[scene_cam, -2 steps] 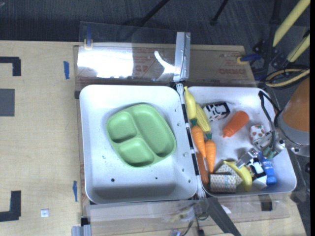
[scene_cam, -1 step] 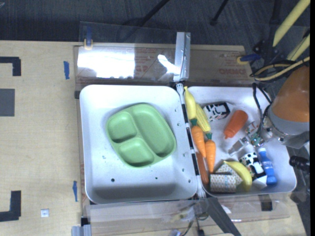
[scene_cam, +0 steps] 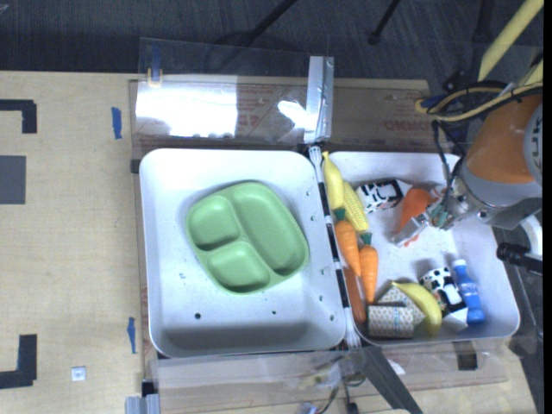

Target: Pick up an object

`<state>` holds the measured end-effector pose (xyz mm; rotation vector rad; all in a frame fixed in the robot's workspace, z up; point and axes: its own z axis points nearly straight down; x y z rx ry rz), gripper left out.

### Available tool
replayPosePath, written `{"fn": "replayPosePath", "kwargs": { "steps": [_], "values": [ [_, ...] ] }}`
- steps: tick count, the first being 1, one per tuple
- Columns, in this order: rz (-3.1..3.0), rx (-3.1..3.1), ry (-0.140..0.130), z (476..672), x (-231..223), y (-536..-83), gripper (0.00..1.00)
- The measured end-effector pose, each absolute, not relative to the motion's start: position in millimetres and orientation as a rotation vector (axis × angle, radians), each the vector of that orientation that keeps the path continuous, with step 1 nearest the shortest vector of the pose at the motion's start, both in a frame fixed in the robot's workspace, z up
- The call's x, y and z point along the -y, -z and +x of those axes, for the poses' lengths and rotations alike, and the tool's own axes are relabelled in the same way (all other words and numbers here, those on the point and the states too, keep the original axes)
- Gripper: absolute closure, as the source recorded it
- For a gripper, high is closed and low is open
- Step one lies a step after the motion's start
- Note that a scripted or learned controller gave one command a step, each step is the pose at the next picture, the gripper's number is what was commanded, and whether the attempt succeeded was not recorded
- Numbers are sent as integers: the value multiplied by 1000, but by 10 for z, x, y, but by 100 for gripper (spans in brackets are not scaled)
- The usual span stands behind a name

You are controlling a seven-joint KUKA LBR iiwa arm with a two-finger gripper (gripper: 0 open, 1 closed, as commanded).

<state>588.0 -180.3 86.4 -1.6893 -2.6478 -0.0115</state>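
While low in the right bin (scene_cam: 509, 317), tool (scene_cam: 421, 222) beside orange toy (scene_cam: 413, 203), grip unclear.

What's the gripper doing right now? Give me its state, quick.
Gripper: low in the right bin, right beside the orange toy; whether it grips anything cannot be told from this view.

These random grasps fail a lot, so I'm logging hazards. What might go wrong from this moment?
The gripper sits low in the right bin, beside an orange toy; it may nudge it away rather than catch it. The carrots, corn and banana lie packed close together, so a later grasp there might snag two things or slip.
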Motion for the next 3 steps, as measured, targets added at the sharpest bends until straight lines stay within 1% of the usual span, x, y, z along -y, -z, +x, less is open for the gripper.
{"fn": "replayPosePath", "kwargs": {
  "steps": [1, 2, 3],
  "values": [
    [-2026, 2395, 0, 6375, 1598, -853, 0],
    [-2032, 2405, 3, 6403, 1609, -985, 100],
    [-2080, 2357, 1, 6619, 911, -1995, 100]
  ]
}}
